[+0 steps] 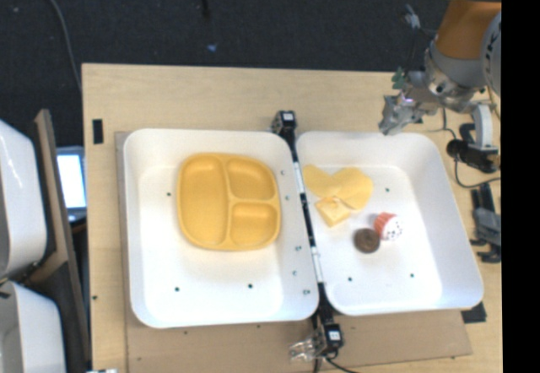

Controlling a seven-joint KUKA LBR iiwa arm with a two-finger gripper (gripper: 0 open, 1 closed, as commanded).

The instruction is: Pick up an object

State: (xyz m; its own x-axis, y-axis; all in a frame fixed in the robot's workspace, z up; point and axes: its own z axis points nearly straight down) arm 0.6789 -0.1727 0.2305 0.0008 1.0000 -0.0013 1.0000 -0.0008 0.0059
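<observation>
Hovering above the far rim of the right bin (456, 194), the gripper (396, 116) carries nothing; whether its jaws are spread cannot be told. The pickable things lie nearer and left: yellow cloth (339, 191), brown disc (366, 240), red-and-white toy (386, 226) touching it. A descent could nudge both apart, or pinch only limp cloth.

A single camera hangs fixed above the table (101, 101), looking down at a slant from its near side. It stands far enough back to take in both white bins at once, the left bin (139, 278) and the right bin (439, 278), along with the dark floor (253, 0) beyond the far edge. The arm (464, 25) enters at upper right.
</observation>
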